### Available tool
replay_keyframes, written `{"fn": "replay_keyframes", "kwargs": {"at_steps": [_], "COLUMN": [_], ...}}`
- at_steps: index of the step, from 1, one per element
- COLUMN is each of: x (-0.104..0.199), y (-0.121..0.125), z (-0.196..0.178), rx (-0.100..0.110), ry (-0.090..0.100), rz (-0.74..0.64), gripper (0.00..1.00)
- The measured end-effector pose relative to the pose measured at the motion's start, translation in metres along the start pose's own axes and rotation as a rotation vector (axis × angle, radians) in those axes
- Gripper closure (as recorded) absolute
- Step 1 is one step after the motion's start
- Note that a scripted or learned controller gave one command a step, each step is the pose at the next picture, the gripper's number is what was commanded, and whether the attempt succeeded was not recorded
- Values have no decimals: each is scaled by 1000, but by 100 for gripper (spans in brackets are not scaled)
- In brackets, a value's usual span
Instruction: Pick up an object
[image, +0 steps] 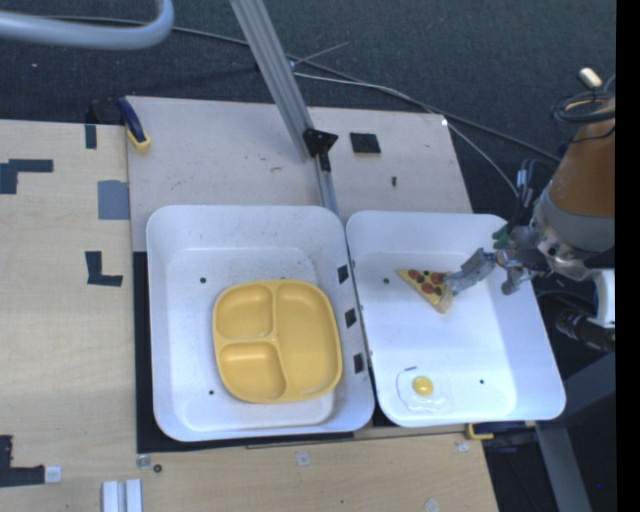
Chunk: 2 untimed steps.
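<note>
A toy pizza slice (424, 284) lies in the upper middle of the right bin (520, 340), with its tip pointing down and to the right. My gripper (462, 277) reaches in from the right edge of that bin, low over the floor, and its tip is at the slice's right end. I cannot tell whether it touches or holds the slice. A toy fried egg (421, 388) rests near the front wall of the same bin, well apart from the gripper.
A yellow divided plate (277, 340) sits in the left bin (170, 300). A metal post (290, 90) rises behind the bins at their shared wall. Cables trail over the dark floor at the back right.
</note>
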<state>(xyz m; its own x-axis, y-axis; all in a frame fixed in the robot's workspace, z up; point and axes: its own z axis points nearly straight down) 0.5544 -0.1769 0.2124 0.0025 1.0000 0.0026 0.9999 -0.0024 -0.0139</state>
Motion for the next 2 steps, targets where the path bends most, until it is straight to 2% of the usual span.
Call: {"fn": "replay_keyframes", "kwargs": {"at_steps": [1,2], "x": [0,-4], "y": [3,0], "z": [-7,38], "rx": [-12,-8], "ry": [-3,-3], "rz": [-4,-2], "gripper": [0,0]}}
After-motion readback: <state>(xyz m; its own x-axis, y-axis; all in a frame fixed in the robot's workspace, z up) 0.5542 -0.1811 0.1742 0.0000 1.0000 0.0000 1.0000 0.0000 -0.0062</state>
